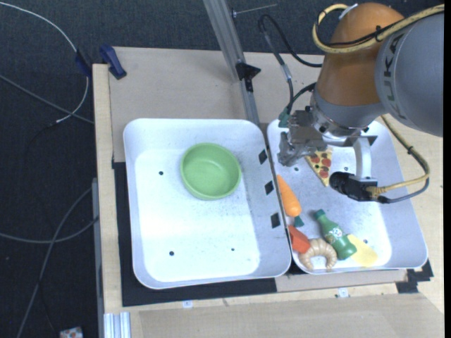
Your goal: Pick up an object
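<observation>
I can't tell how the gripper (pixel 290 153) fingers stand; the carrot (pixel 288 196) at its six o'clock could slip against the bin wall (pixel 266 189).

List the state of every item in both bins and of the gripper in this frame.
green bowl: upright in the left bin.
carrot: lying flat, right bin.
green bottle: on its side.
croissant: lying at the near edge.
pizza slice: flat, partly under the arm.
gripper: low over the right bin, grasp unclear.
</observation>
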